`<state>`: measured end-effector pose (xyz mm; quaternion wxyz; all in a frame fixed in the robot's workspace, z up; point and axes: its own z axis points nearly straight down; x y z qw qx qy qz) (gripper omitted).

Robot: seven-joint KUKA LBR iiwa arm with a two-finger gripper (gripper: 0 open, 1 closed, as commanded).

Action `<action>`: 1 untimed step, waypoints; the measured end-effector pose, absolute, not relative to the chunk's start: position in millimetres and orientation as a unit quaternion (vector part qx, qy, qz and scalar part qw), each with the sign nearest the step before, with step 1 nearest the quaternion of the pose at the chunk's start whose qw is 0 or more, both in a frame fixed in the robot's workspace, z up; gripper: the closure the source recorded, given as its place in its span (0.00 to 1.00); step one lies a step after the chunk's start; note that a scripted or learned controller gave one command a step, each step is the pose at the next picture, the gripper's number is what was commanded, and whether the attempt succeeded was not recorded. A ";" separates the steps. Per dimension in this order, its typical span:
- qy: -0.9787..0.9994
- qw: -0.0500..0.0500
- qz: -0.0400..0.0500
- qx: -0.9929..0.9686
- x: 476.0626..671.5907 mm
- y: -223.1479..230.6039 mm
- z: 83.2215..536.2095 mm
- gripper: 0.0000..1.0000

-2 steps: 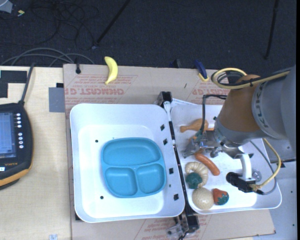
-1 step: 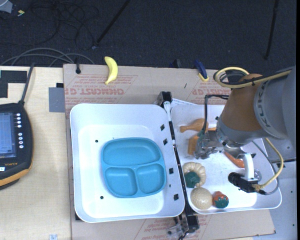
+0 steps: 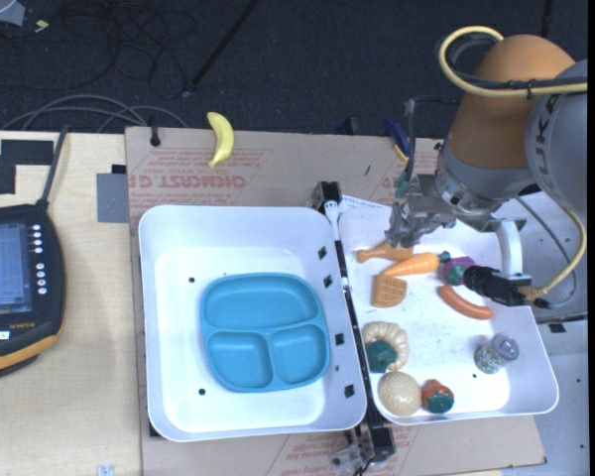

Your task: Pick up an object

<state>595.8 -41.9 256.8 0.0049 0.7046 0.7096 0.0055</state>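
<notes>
We are at the reach, nothing lifted yet.
From the left: blue divided plate (image 3: 263, 330) in the left bin (image 3: 169, 266); in the right bin (image 3: 535, 385), the toy carrot (image 3: 414, 264) lies just below the gripper (image 3: 409, 234), whose jaws we cannot tell; next we descend and close.

Right white plastic bin (image 3: 535, 385): toy foods crowd its floor. An orange carrot (image 3: 413, 264), a tan drumstick (image 3: 375, 254) and a waffle-patterned wedge (image 3: 388, 291) cluster at the far left, directly beneath the grey two-finger gripper (image 3: 409, 228). A red sausage (image 3: 465, 302) lies right of them. Along the near edge sit a cream ring with green centre (image 3: 384, 344), a pale bun (image 3: 399, 393) and a clear crumpled piece (image 3: 495, 354). Open floor remains mid-bin, between sausage and ring. Left white bin (image 3: 169, 266): a blue divided tray (image 3: 263, 327) occupies the centre, with bare margins around it.
</notes>
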 end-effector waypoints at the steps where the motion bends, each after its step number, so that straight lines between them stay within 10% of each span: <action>1: 0.708 -0.002 -0.002 0.706 591.9 -45.0 256.2 1.00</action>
